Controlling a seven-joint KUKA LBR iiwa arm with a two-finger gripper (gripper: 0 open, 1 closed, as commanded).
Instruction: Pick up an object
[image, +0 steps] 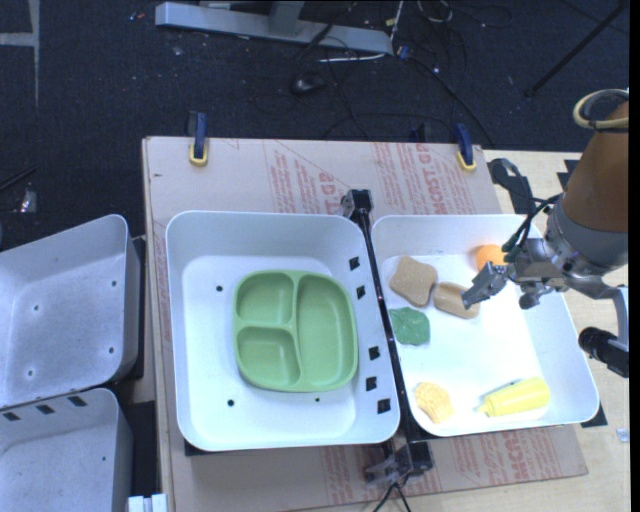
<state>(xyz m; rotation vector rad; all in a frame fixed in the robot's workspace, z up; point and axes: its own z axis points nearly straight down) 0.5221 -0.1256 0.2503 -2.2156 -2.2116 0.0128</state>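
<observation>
Jaw state cannot be told. Gripper (497, 281) hangs over the right bin (560, 345), just beside a tan block (456, 300) and an orange ball (488, 256). Same bin: bread slice (413, 280), green lump (409, 326), yellow piece (433, 401), yellow bottle (516, 397). Left bin (200, 250) holds a green tray (296, 331).
</observation>
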